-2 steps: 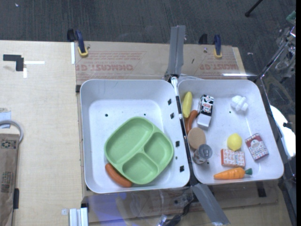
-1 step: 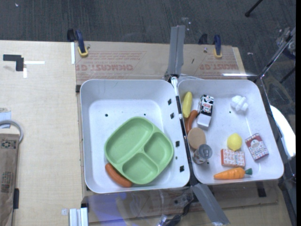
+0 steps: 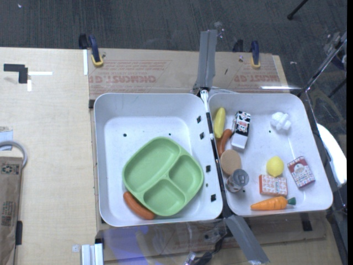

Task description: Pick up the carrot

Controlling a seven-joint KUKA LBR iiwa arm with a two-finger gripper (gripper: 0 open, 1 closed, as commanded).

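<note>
Here, carrot [image 3: 271, 204] in right bin [image 3: 312, 148].

Dark grey carpet floor [image 3: 138, 10] at top; light wood bench [image 3: 44, 148]; cardboard sheet [image 3: 143, 70] clamped along back edge.

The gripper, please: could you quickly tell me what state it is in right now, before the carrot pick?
Gripper: cannot be told from the camera view. The carrot lies loose at the near edge of the right bin.
</note>
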